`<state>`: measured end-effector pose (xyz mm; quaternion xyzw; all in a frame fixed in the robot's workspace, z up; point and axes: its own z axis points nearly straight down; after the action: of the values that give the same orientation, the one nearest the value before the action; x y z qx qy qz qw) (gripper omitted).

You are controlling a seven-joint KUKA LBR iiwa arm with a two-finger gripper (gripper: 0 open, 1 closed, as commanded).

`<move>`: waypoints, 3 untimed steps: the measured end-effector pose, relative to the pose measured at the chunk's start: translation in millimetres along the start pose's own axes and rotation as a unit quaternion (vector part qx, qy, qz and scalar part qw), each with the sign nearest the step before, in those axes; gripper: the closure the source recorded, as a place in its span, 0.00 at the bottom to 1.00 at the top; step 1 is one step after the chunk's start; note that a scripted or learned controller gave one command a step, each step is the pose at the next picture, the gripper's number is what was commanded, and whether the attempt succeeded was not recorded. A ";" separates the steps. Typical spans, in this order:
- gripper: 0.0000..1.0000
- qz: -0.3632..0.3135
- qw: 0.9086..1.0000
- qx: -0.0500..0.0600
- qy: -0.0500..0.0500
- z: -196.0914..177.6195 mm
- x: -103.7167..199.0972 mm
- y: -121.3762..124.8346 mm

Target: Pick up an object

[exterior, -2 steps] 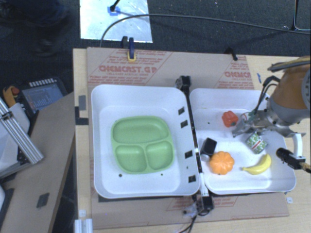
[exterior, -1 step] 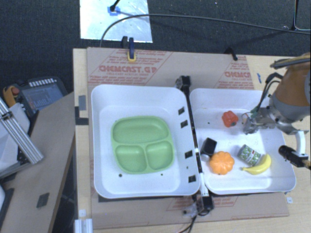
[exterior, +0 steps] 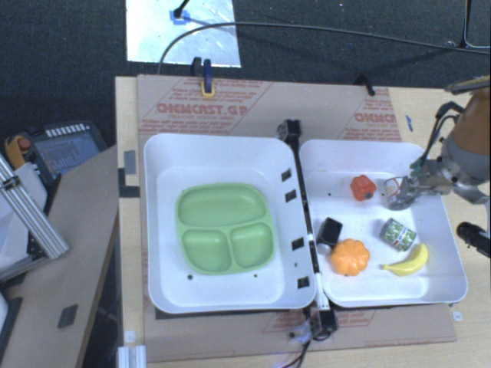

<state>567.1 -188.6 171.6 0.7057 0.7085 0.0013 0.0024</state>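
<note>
A small red pepper-like object (exterior: pixel 363 187) lies toward the far edge of the right bin (exterior: pixel 445 282), about midway across. The gripper (exterior: pixel 398 194) hangs just beside it on the arm's side, low over the bin floor; nothing sits between its fingers, and how wide they stand I cannot tell. Toward the near edge lie a black block (exterior: pixel 330 231), an orange pumpkin (exterior: pixel 350 257), a green can (exterior: pixel 397 234) and a banana (exterior: pixel 407 262). The left bin (exterior: pixel 161 205) carries a green divided tray (exterior: pixel 225 227).
</note>
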 end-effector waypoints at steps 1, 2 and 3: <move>1.00 -0.001 1.000 -0.001 0.000 -64.3 2.9 2.5; 1.00 -0.001 1.000 0.001 0.000 -61.3 2.9 3.4; 1.00 -0.003 1.000 0.001 0.001 -68.9 50.0 12.6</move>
<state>579.2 -138.4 240.5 0.7038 0.7104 0.0014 0.0011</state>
